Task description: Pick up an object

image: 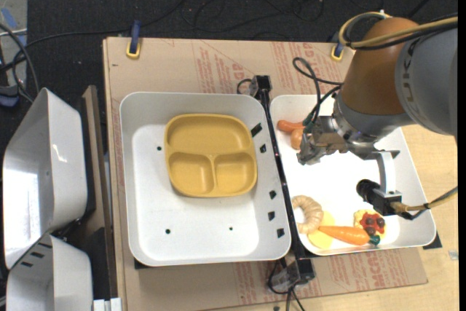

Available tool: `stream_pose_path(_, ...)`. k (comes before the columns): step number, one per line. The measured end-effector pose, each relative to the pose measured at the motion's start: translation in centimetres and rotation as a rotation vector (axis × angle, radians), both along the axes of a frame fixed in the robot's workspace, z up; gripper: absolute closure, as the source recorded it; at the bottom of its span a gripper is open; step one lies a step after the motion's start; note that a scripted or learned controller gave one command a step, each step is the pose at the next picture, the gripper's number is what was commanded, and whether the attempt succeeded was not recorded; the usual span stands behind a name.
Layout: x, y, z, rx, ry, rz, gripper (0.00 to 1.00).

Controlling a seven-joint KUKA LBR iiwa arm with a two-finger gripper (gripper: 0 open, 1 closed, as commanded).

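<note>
My gripper (312,149) hangs low over the upper left part of the right bin (342,186). Just to its left lie an orange carrot-like piece (289,126) and a second small orange piece (297,138), touching or nearly touching the gripper's tip. Near the bin's front sit a pale curled shrimp-like toy (309,210), a yellow slice (324,221), a long orange carrot (344,234) and a small red, yellow and green toy (370,221). I see nothing held in the gripper.
The left bin (145,229) holds a yellow divided plate (211,155) in its upper middle. The arm's orange band and grey body (386,76) cover the right bin's upper right. A black divider (277,156) runs between the bins.
</note>
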State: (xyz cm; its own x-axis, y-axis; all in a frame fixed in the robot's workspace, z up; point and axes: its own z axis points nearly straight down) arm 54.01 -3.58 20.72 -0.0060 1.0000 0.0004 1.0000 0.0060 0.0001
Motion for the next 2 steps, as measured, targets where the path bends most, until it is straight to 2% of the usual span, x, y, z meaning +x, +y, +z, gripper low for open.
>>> stream_pose_path(1,0.6,4.4,1.2,0.001,-0.001,0.001,1.00)
stream_pose_path(2,1.2,9.0,0.9,0.000,0.000,0.001,1.00)
